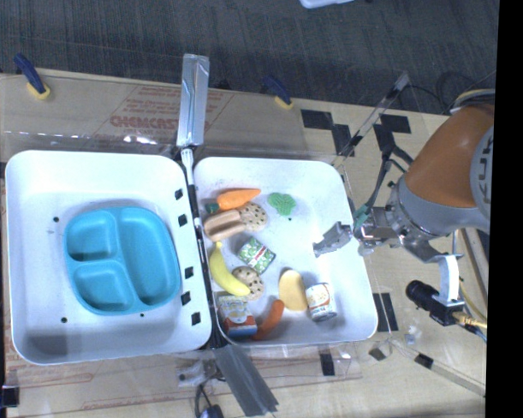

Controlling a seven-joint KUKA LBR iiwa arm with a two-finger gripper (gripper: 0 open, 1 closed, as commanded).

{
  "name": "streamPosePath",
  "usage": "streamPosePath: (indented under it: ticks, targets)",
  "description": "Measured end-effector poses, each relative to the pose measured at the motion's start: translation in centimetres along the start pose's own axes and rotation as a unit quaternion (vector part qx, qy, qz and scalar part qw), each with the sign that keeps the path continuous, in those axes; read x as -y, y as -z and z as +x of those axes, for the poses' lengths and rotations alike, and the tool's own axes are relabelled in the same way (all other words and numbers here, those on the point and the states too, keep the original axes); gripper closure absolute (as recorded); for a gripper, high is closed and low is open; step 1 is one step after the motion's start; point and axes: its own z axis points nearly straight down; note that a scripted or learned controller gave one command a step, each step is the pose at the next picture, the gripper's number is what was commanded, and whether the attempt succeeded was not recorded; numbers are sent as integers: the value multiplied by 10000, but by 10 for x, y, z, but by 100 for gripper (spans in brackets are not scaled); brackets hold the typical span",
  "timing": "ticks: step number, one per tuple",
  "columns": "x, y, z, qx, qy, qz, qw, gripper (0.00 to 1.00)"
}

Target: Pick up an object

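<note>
Reaching in from 3 o'clock of the view: grey arm [447,172] with orange band, the largest thing here.

Below it, side by side: left bin [40,166] at 9 o'clock, right bin [314,184] nearer to the centre, walls touching along the middle.

Inside the left bin: blue divided plate [123,259], lying flat, with nothing seen on it.

Inside the right bin, gathered toward 9 and 6 o'clock of that bin:
- banana [225,273] at about 8 o'clock, along the wall
- hot dog [225,221] at 10 o'clock, with a carrot [238,197] just above it at 11 o'clock
- red sausage [273,316] and small carton [234,310] at 6 to 7 o'clock
- yellow lemon-like piece [291,289] and can [321,302] at 5 o'clock, just beside each other
- green-and-white packet [256,255] near the bin's centre
- two cookies, one [254,216] touching the hot dog, one [246,280] against the banana
- green leafy piece [281,202] at 12 o'clock, apart from the rest

At 3 o'clock of the right bin: gripper [331,240], over bare white floor, near the wall. Too small and too grey to tell whether spread or pressed together; no object seen in its hold.

Judged from this: task not yet done, nothing picked up, every object lying in the bin. Nearest candidates probably the lemon-like piece and the can, toward 7 o'clock from the gripper. Left to do: moving over one object, descending, closing, lifting.
</note>
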Motion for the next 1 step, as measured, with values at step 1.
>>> streamPosePath:
  ticks: [1]
  targets:
    - [16, -135, -4, 7, 404, -23, 9992, 0]
